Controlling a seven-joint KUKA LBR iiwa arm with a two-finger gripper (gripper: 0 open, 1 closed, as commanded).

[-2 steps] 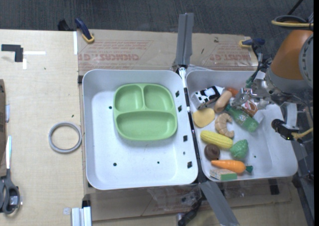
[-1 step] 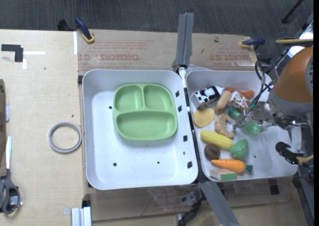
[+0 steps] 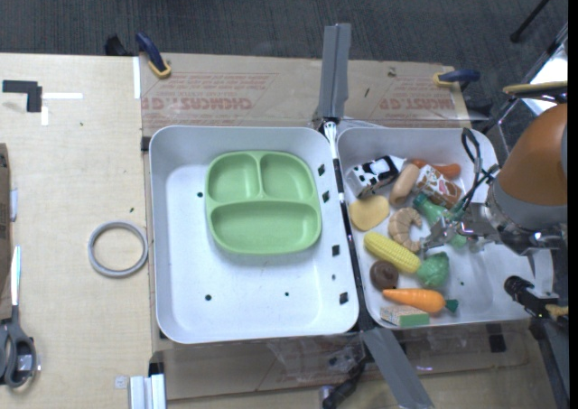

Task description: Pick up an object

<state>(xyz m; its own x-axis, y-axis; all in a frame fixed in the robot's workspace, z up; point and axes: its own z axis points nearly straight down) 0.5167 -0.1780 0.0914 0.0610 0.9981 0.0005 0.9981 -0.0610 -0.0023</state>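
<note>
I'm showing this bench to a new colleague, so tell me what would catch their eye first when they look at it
The green divided plate stands out first, lying alone in the left bin. Next comes the bright heap of toy food crowded into the right bin, with a corn cob and a carrot near its front. The grey arm with its orange band reaches in from the right, its gripper low over that heap.
</note>
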